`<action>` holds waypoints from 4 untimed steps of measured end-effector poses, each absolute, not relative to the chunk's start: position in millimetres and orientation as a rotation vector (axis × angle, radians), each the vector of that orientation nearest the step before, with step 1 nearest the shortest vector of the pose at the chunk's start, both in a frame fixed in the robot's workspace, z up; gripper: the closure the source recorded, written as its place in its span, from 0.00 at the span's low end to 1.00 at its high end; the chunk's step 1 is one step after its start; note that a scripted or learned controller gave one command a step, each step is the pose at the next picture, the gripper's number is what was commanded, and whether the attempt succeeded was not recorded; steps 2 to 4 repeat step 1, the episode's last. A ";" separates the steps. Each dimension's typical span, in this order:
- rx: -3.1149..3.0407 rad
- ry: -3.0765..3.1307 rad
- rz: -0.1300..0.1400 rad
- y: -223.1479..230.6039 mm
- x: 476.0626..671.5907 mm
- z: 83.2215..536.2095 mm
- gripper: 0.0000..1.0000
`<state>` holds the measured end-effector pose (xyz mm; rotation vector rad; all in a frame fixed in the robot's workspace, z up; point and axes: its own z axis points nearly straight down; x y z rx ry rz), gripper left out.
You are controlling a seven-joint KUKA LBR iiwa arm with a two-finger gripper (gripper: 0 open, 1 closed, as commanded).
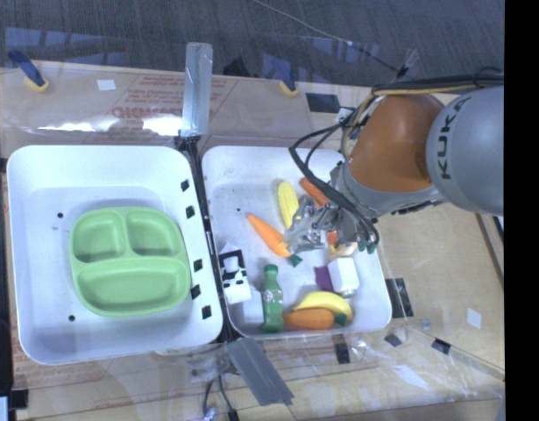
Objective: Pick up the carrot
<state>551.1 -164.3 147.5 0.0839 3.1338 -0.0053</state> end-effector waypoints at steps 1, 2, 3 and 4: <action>0.512 3.100 0.000 -99.6 541.1 104.4 1.00; 0.512 3.100 0.000 -99.6 541.1 104.4 1.00; 0.512 3.100 0.000 -99.6 541.1 104.4 1.00; 0.512 3.100 0.000 -99.6 541.1 104.4 1.00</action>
